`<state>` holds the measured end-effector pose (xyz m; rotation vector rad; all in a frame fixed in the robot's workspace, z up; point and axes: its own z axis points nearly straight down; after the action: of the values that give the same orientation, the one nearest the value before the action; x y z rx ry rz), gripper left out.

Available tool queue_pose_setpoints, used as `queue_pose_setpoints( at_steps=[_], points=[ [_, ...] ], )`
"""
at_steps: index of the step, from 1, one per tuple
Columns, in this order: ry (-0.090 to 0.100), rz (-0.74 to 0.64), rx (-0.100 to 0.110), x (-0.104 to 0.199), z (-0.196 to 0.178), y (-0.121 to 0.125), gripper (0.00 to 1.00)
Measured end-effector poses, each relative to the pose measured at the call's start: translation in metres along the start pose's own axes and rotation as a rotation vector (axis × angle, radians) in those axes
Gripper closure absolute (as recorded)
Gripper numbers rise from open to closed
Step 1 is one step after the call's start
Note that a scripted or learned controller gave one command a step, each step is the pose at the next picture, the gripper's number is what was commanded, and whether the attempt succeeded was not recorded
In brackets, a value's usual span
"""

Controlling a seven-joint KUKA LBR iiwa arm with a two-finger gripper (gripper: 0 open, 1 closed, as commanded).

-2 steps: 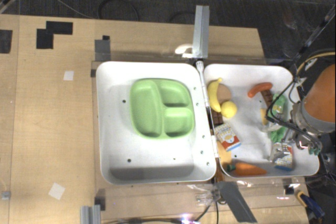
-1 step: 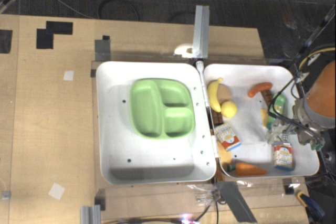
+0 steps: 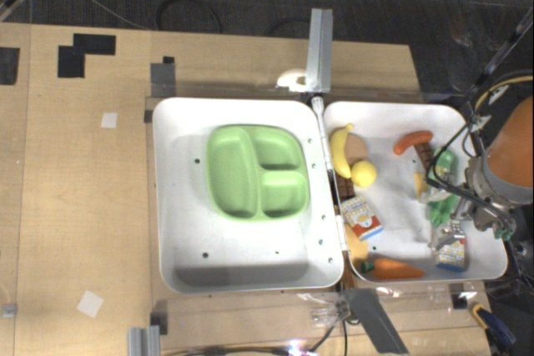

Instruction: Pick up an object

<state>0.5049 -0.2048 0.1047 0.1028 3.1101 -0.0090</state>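
Carrot point(image 3: 397, 268) lies nearest my camera, orange, flat along the front wall of the right bin point(image 3: 392, 114). Left of it, a small orange-and-white carton point(image 3: 364, 219) rests tilted near the divider between the bins. Further back along that divider: a banana point(image 3: 339, 147), a brown item tucked just beside it, and a lemon point(image 3: 363, 172) touching the banana's lower end. A red sausage point(image 3: 412, 142) sits toward the back of the right bin, apart from the fruit.

Gripper point(image 3: 451, 244) is down in the right bin's front right corner, over a clutter of green and yellow pieces and a small white-and-blue object point(image 3: 450, 258). From my view I cannot tell how the gripper stands, nor whether anything is caught in it; the wrist and cabling block that spot. Orange band of the arm point(image 3: 509, 152) shows at the right edge.

Left bin point(image 3: 179, 204) carries a green divided tray point(image 3: 255, 171), roughly centred, three compartments up. Both bins sit side by side on the tan table point(image 3: 75, 196).
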Motion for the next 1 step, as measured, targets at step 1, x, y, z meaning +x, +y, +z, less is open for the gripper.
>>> queue_pose_setpoints(
  at_steps=[1],
  points=[
    [0.015,0.070,-0.002,0.0083,0.0141,-0.0014,0.00]
  ],
)
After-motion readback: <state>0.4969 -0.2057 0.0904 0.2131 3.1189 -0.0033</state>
